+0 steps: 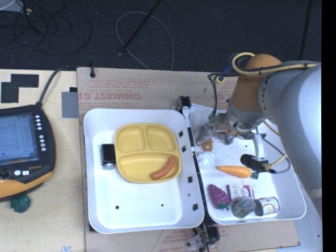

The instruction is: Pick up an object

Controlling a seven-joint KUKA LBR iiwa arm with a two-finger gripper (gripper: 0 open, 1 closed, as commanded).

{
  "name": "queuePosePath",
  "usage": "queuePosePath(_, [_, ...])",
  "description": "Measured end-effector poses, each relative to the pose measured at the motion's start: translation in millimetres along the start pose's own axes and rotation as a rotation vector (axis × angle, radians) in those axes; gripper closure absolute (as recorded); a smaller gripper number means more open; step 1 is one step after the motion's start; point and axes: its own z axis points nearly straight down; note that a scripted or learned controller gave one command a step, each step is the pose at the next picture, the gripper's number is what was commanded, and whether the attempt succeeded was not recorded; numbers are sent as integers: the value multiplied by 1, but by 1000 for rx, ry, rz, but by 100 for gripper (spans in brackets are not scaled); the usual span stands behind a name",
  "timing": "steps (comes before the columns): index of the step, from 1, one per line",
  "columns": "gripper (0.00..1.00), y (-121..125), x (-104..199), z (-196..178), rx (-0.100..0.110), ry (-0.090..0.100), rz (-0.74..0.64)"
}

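Orange carrot [234, 170] lies loose mid-floor of the right bin [294, 206], a little below the gripper [219, 132], which is low at the bin's upper left. Gripper state: cannot tell. Grapes [219, 195] and can [268, 206] crowd the near wall, harder reaches. Sausage [164, 169] rests on the yellow tray [142, 140] in the left bin [105, 203].

Left bin [100, 203] and right bin [294, 203]: smooth white plastic, slightly glossy. Divided plate [142, 140]: matt yellow plastic. Sausage [164, 168], carrot [234, 170] and grapes [219, 195]: smooth toy plastic. Can [268, 207]: paper label, metal rim. Board [136, 88] beneath: matt brown printed cardboard. Arm [302, 114]: smooth grey casing, glossy orange band.
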Motion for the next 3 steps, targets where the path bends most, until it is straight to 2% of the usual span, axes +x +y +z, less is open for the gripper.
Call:
queuePosePath(1, [0,0,9,0,1,0,-1])
queuePosePath(3, [0,0,2,0,-1,-1,0])
